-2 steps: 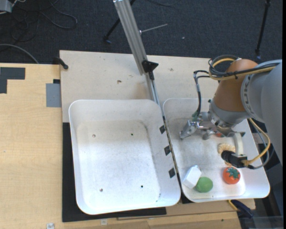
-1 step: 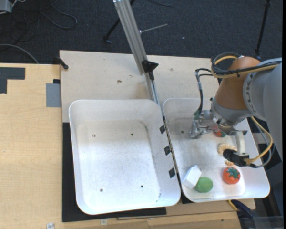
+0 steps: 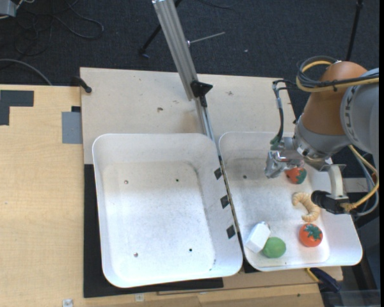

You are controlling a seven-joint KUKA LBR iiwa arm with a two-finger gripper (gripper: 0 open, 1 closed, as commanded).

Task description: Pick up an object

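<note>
My gripper hangs low over the upper part of the right bin, reaching in from the right. A small red object with a green spot lies just to its right, close against the gripper; I cannot tell whether they touch. Further down the same bin lie a tan curved piece, a red tomato-like toy with a green top, a green ball and a white block.
The left bin sits beside the right one, with small black clips along the shared rims. A slanted metal rail rises behind the bins. A wooden panel lies to the left.
</note>
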